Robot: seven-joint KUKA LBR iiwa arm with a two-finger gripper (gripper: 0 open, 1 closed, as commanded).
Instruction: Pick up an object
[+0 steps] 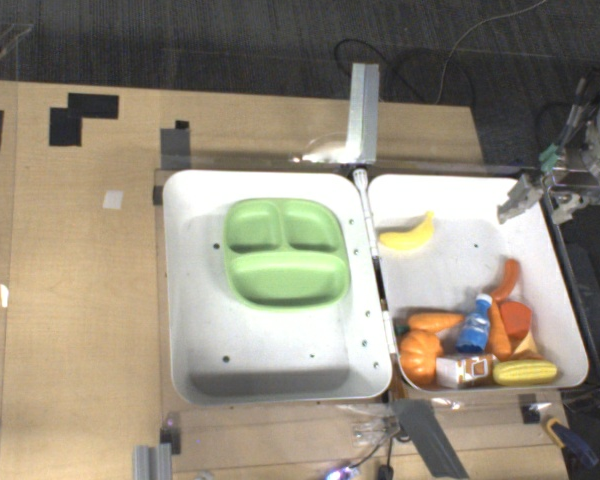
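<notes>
The tool [520,200] hangs at the right bin's [460,193] far corner, grip unreadable; nothing lifted, banana [408,235] lying left of it.

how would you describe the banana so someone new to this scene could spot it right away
Look in the right white bin, the one without the green divided plate. The banana lies alone near that bin's upper left corner, beside the divider. It is the curved yellow piece apart from the toy food crowded at the bottom edge.
</notes>
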